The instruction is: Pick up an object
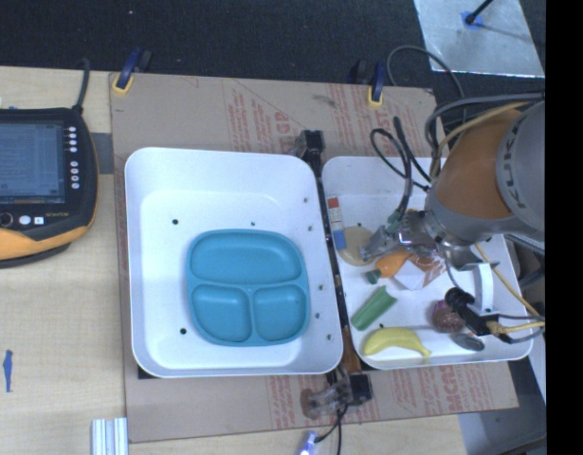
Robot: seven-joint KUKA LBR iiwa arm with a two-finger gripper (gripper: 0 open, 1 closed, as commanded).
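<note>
The right bin holds several small objects. Along its front lies a yellow banana, with a green pickle-shaped piece just behind it. Farther back are a small orange object and a red-and-white packet. A dark brown round object lies to the right. My gripper hangs low over the middle of this bin, directly above and behind the orange object. The grey arm with its orange band hides the bin's right rear part.
The left bin carries a blue divided plate. A slim tube and a tan round piece lie by the right bin's left wall. Black cables loop above the bin. A teach pendant sits far left.
</note>
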